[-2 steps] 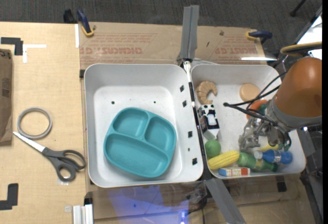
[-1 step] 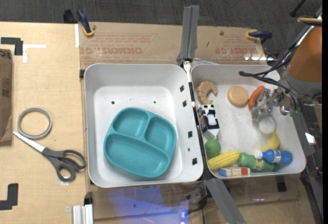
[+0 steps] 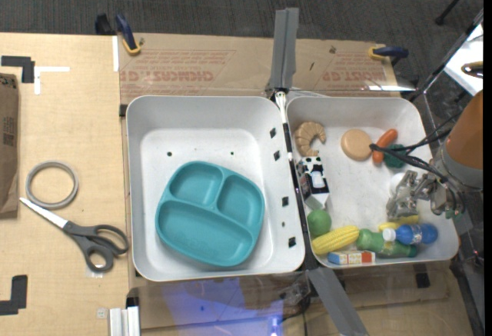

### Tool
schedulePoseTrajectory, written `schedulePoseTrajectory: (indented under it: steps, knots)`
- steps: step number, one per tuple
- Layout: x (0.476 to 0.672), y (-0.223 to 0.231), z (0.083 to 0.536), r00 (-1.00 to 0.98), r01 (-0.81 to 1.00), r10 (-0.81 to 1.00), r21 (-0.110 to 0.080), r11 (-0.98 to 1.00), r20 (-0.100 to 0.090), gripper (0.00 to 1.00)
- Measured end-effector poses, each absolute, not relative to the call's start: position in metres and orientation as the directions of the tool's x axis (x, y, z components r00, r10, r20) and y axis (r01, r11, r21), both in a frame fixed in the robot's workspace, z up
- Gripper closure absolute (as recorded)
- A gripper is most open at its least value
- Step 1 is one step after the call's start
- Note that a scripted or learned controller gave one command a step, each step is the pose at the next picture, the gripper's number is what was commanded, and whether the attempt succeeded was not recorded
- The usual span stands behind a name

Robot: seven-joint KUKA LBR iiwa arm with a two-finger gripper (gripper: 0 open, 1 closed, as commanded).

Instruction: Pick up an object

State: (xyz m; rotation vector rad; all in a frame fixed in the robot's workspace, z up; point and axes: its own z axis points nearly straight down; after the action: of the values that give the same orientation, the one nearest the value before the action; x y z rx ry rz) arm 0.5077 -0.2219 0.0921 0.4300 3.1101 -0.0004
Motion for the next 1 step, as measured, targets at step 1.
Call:
schedulePoseTrajectory:
  steps: [1]
  knots:
    - [0.5918,-0.1192,0.0925,-0.970,0.244,0.244,0.001,0.970,-0.004,0.00]
